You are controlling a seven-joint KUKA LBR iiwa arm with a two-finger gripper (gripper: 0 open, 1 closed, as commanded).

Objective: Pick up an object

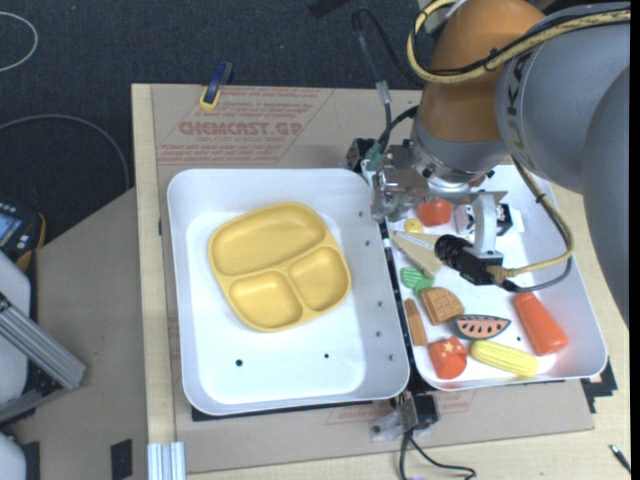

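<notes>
- Left bin (290, 393), front rim nearest the lens; it holds one yellow plate (278, 265) with three wells, lying flat and slightly turned.
- Plate: probably stiff moulded plastic, light, glossy. It looks too wide to span, so the raised rim is the only hold, and that is likely to slip.
- Right bin (585, 363) sits just beside the left one, walls touching. It holds a crowd of toy food.
- Front row: tomato (447, 356), corn (505, 358), melon slice (482, 325), carrot (540, 323). Cracker (441, 303) lies just behind the tomato.
- Judged handling: all small, light, hard, smooth-skinned. Rounded ones may roll or squirt out if pinched off-centre.
- Best candidate: carrot. It lies at the right of the row with bare floor behind it. Take it across the short axis at mid-length.
- Corn and melon slice touch, so a grab there risks dragging both.
- Gripper (397, 194) hangs over the back left corner of the right bin, near a red piece (435, 211). Open or closed: cannot tell. Nothing seen held.
</notes>
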